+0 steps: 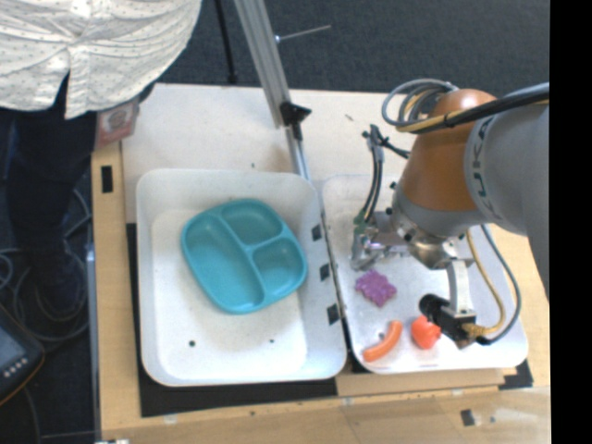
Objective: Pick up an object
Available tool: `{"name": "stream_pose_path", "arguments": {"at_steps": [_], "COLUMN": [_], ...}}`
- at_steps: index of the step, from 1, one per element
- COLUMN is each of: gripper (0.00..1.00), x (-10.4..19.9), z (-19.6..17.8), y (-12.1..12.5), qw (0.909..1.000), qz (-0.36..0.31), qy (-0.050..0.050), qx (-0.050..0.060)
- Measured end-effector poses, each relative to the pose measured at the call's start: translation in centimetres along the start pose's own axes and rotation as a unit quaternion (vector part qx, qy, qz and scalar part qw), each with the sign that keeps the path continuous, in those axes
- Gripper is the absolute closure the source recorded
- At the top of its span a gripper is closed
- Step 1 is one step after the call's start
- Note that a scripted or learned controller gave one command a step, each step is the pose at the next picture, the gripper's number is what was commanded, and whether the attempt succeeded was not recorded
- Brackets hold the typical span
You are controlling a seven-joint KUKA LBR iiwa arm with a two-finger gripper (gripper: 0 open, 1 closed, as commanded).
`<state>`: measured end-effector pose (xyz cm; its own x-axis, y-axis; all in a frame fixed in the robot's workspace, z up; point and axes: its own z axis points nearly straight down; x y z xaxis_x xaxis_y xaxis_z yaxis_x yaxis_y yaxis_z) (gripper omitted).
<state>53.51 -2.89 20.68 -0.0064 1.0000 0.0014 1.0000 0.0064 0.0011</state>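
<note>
In the right bin (504, 354) lie a purple lumpy object (376, 289), an orange curved piece shaped like a carrot (383, 339) and a small orange-red ball-like object (425, 333). My gripper (375, 251) hangs low over the bin's left part, just above and to the left of the purple object. Nothing shows between its fingers. The arm's orange band and grey wrist cover the bin's upper middle.
The left bin (157, 340) holds a teal divided plate (244, 253). A metal pole (268, 54) slants up from between the bins. A person in a dotted shirt (83, 26) stands at the top left. Black cables and a fitting (453, 319) lie beside the orange objects.
</note>
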Motion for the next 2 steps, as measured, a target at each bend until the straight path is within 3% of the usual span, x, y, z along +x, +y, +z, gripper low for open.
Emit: {"name": "stream_pose_path", "arguments": {"at_steps": [2], "gripper": [1.0], "x": [11.6], "z": [-1.9], "y": [4.3], "qw": [1.0], "qz": [-0.001], "qy": [0.0], "qx": [-0.001]}}
